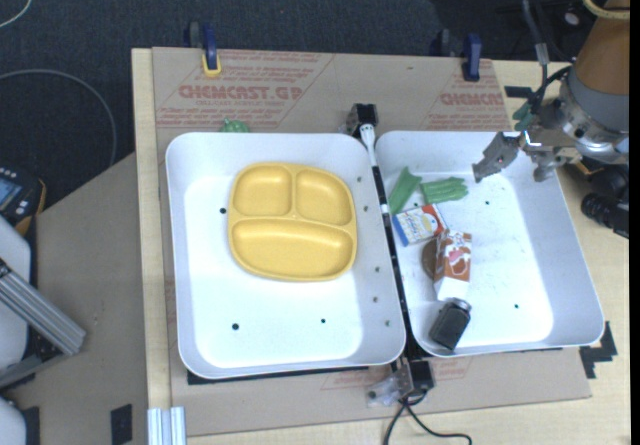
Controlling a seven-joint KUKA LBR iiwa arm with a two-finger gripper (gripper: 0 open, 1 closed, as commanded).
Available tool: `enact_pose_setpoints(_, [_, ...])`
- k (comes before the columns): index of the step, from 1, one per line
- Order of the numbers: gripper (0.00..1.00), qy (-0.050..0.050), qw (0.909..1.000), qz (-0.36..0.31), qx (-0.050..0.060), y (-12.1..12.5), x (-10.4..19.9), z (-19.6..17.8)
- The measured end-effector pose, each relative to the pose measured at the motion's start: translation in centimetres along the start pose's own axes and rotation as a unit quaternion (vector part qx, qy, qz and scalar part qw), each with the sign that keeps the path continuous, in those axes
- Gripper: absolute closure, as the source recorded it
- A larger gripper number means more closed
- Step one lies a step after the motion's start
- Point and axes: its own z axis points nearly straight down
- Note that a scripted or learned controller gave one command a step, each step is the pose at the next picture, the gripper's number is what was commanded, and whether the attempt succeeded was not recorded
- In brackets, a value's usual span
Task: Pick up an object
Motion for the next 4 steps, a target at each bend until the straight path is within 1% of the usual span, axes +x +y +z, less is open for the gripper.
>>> enact_pose_setpoints(1, [0.00, 0.002, 1.0000, 0.001, 0.006, -8.8, 3.8, 17.5])
enact_pose_setpoints(2, [1.00, 0.000, 1.0000, 0.001, -0.002, -8.3, 3.6, 15.8])
enact_pose_setpoints(3, [1.00, 0.000, 1.0000, -0.004, -0.009, 0.7, 8.4, 6.3])
enact_pose_setpoints(4, [1.00, 0.000, 1.0000, -0.003, -0.003, -1.4, 13.0, 2.4])
